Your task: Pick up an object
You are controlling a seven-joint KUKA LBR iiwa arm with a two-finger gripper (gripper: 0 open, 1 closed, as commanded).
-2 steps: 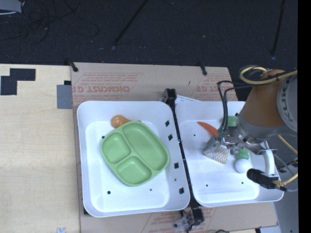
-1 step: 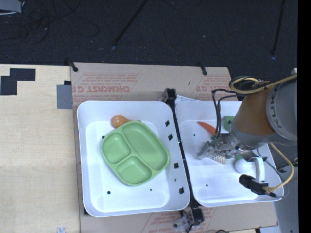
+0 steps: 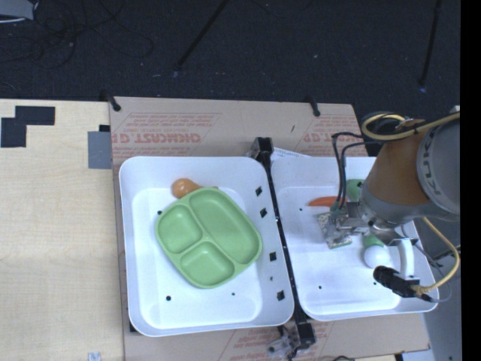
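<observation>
Cardboard-covered desk: my hand sits low in the right bin; grip state unclear, nothing visibly lifted yet.

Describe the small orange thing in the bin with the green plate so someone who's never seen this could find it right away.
Start at the left white bin, the one holding the green three-compartment plastic plate. Follow the plate to its far left edge, where a small rounded orange object sits touching the rim, partly tucked behind it. It is the bin's one orange item, far smaller than the plate.
</observation>
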